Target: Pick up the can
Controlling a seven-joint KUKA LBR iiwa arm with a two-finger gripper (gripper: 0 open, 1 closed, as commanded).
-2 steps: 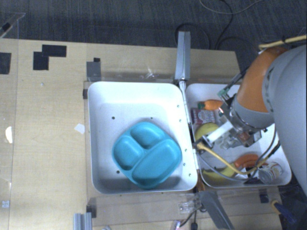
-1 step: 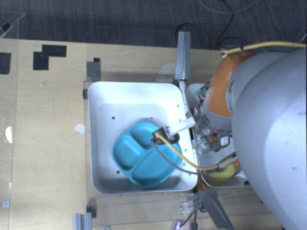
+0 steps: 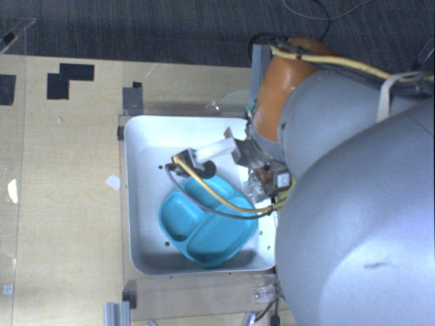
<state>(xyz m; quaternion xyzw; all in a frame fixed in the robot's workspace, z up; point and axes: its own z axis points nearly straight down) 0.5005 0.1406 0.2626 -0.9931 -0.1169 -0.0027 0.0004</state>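
My gripper (image 3: 259, 180) hangs low inside the white bin (image 3: 139, 182), near its right side. It is just above the upper right rim of a blue divided dish (image 3: 198, 228). The dish lies in the bin's front half and has three compartments. The grey arm with its orange band (image 3: 285, 90) reaches in from the right and covers the bin's right part and whatever lies beneath it.
The pale wooden bench (image 3: 68, 182) stretches to the left of the bin, with black markers (image 3: 68, 79) at its far left. A clear panel edge (image 3: 24, 114) runs down the left side. A loose cable (image 3: 326, 5) lies on the dark floor behind.
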